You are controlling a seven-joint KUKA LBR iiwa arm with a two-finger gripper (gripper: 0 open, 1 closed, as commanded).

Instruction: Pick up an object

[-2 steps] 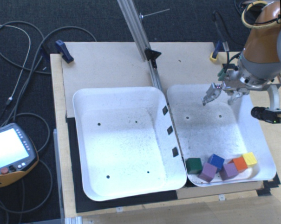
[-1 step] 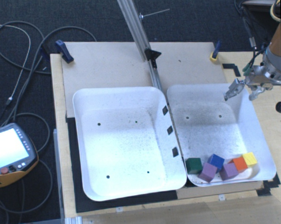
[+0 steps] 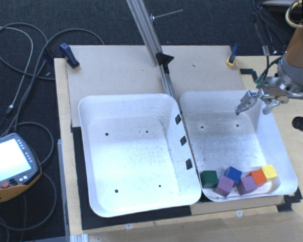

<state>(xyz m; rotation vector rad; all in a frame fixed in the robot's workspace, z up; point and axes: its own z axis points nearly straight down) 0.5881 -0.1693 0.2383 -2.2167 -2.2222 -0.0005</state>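
Worktop with two white bins

The pale wooden worktop carries a left bin and a right bin side by side, touching along their inner rims; blue clamps grip its far corners.

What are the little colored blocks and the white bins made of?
The blocks, like the green block and the yellow block, look like painted wood or solid plastic: flat matte faces, sharp edges; I cannot tell which. The right bin and left bin look like thin molded plastic: smooth, rounded corners.
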